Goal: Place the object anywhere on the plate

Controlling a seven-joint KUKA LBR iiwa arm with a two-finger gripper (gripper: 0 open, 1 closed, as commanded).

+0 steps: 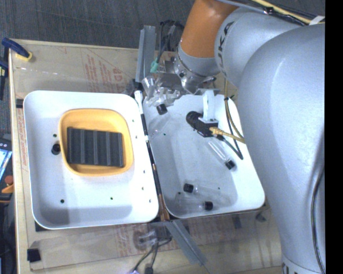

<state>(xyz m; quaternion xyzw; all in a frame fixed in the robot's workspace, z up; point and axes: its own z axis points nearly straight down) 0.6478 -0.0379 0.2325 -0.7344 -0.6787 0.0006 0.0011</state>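
The dark grey block with ridges (97, 147) lay flat on the round-cornered yellow plate (94, 117). It was well away from the robot's shiny gripper (158, 99), off to the left of it and lower in the view. Nothing was touching the block. The gripper hung over the top left corner of the right white bin (177, 147), close to the wall between the two bins. I could not tell how wide its grip was, and I could see nothing held in it.

The plate sat in the left white bin (86, 204), left of the gripper. In the right bin, below and right of the gripper, lay a clear tube with a black cap (222, 156). Lower down lay another clear tube (194, 188) and a small black piece (208, 205).
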